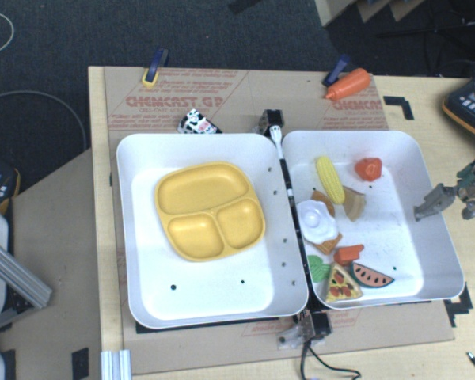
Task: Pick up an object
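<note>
Pizza slice [342, 284] frontmost; bench cardboard [174, 101] printed "CHEMCAST GP".

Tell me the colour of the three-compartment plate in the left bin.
Yellow three-compartment plate, plain, seen in the camera view.

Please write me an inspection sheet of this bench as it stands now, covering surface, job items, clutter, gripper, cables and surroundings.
Surface: cardboard-covered bench bearing two white bins side by side.
Job's things: right bin holds toy food: corn cob, red piece, white egg-like piece, watermelon slice, pizza slice.
Left bin: yellow divided plate.
Clutter: black-and-white toy and orange carrot-like toy lying on the bench outside the bins.
Gripper: gripper at the right bin's right rim, nothing between its fingers that I can see; finger state unclear.
Cables: a cable leaves the front edge.
Surroundings: dark carpet.
</note>
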